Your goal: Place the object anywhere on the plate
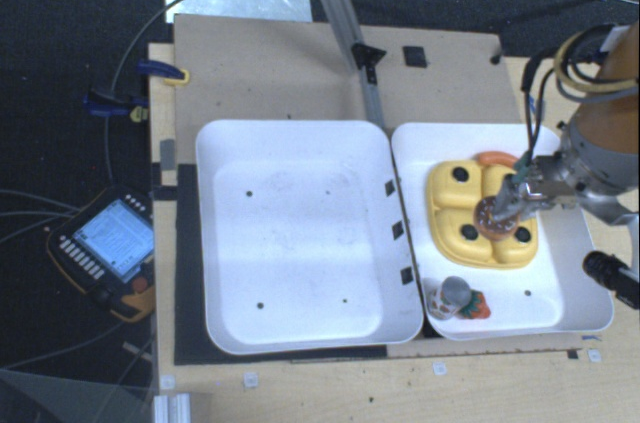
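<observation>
A yellow sectioned plate (452, 203) with black dots lies in the right white bin (570, 296). My gripper (503, 209) reaches in from the right and hangs over the plate's middle. Right at its tip is a small brown round object (491, 221), which is over or on the plate. I cannot see whether that object is gripped or just resting there. An orange piece (495, 157) peeks out behind the plate's far edge.
A small grey, orange and green toy (457, 298) lies in the right bin's front left corner. The left white bin (215, 211) sits beside it. A handheld pendant (105, 246) lies off the bench to the left, and cables run around the bench.
</observation>
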`<state>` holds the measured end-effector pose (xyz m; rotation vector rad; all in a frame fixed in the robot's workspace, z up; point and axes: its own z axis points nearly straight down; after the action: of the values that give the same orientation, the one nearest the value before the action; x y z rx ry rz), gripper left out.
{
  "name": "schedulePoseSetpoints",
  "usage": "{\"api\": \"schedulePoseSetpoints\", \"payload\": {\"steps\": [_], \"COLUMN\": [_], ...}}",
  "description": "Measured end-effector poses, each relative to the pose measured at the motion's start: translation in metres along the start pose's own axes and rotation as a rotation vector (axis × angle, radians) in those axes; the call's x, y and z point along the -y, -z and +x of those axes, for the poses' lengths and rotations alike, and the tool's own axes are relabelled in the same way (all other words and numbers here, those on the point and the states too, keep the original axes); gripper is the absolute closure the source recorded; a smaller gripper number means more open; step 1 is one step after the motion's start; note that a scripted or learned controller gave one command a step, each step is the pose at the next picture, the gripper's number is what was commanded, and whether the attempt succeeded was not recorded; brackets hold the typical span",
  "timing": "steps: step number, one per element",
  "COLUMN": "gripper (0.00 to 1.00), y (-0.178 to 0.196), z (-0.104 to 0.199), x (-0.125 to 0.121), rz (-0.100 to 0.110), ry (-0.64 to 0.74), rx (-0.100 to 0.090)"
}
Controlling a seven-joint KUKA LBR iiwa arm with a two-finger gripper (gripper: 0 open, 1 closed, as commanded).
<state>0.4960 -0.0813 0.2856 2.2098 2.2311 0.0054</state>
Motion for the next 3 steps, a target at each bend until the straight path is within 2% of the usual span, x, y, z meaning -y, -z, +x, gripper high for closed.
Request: {"api": "schedulePoseSetpoints", "payload": {"steps": [1,2,3], "gripper": [1.00,1.00,1.00], "y": [-0.001,-0.024,-0.025], "z": [0.053,0.110,0.161], "x": [-0.005,-0.009,-0.014], "rz": [0.001,0.004,0.002], "ry": [0.001,0.001,0.001], "rx": [-0.001,-0.001,-0.001]}}
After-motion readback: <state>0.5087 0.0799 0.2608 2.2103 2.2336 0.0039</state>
